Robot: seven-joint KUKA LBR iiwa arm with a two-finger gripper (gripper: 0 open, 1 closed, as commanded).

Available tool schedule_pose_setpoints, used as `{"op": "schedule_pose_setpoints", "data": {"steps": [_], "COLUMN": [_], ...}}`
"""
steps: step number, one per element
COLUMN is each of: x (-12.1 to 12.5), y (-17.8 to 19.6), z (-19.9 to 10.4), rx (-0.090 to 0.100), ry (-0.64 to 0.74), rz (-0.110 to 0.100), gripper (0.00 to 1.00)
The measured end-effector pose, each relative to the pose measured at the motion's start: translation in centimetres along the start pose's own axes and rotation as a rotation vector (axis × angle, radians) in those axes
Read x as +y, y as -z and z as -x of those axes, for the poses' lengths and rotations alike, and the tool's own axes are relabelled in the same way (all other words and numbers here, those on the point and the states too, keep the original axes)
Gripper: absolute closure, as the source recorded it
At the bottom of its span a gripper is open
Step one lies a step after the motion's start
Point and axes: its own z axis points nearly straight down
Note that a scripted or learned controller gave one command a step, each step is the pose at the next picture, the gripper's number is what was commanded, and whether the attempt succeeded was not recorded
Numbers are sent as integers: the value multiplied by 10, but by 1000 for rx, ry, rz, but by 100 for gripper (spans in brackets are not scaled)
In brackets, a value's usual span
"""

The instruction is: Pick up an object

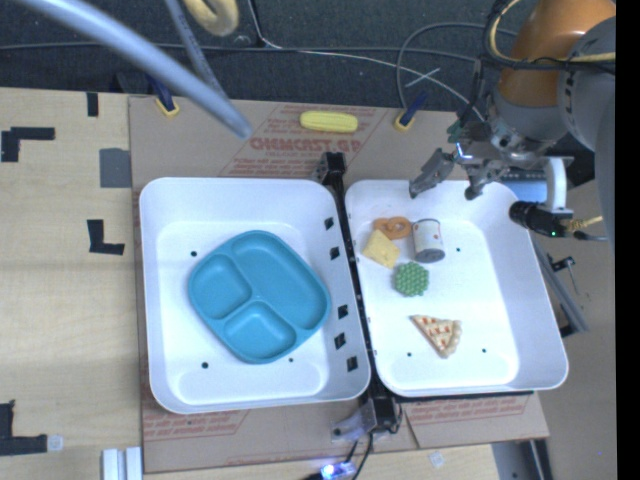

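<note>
Claw (452, 176) is open and empty, fingers spread, hanging over the far edge of the right bin (520, 308). Nothing is between the fingers.

Candidates all sit in the right bin, clustered in its far-left part:
- small can (428, 239), lying on its side, just beside the orange piece (394, 228)
- yellow block (381, 250), touching or nearly touching the orange piece
- green ball (411, 279), just near of the can
- pizza slice (438, 333), alone and well apart from the rest, nearer the front

Left bin (170, 268) holds only the blue divided tray (258, 295): flat and wide, a poor target.

My call: go for the pizza slice or the green ball. The slice has free space on all sides, so the fingers can drop without clipping neighbours, but it looks flat, so go low and close across the narrow width. The ball is easier to close on but may roll; centre over it first. Avoid the can for now: the orange piece crowds one side, and the can could roll away if the fingers straddle its curved side.

A yellow banana-like item (329, 121) lies on the worktop beyond the bins; ignore it.
</note>
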Motion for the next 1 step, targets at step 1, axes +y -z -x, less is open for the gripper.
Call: {"op": "schedule_pose_setpoints", "data": {"steps": [1], "x": [3], "y": [9], "z": [0], "rx": [-2], "ry": [3], "rz": [14], "gripper": [0]}}
